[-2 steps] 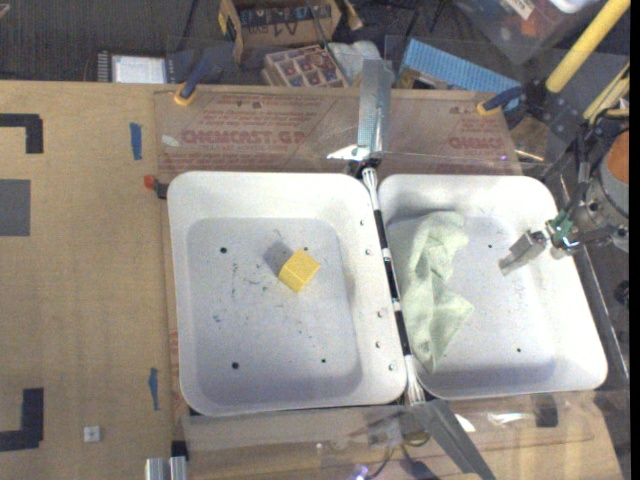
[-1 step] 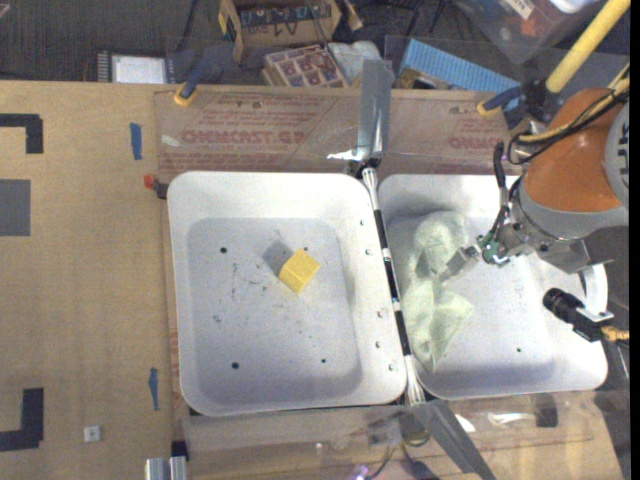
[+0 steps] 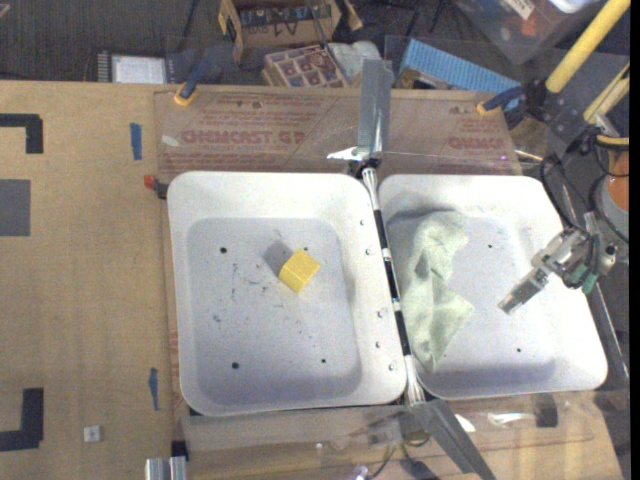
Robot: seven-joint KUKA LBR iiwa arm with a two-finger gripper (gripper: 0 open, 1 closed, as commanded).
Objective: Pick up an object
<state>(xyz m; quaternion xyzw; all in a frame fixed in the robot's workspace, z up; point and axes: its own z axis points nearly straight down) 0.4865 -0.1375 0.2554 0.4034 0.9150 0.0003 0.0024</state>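
Nearest me, along the near edge of the bench, run the front rims of two white bins set side by side. Left bin (image 3: 200, 218): I see one small yellow block (image 3: 299, 270) near its centre, lying slightly skewed on the bare floor, well apart from every wall. Right bin (image 3: 570, 368): a pale green cloth (image 3: 437, 288) lies crumpled along its left half, running from the far side toward the near side. Gripper (image 3: 515, 300): reaching in from the right, it hangs over the right part of the right bin, pointing down and to the left, apart from the cloth; I cannot tell from here how its jaws stand, and I see nothing held. Either thing would serve the task. I judge the block light and stiff, best taken across two opposite flat faces, with the jaws turned to match its skew; its smooth sides could slip if pinched on a corner. I judge the cloth soft and limp; a raised fold near its middle offers the surest pinch.
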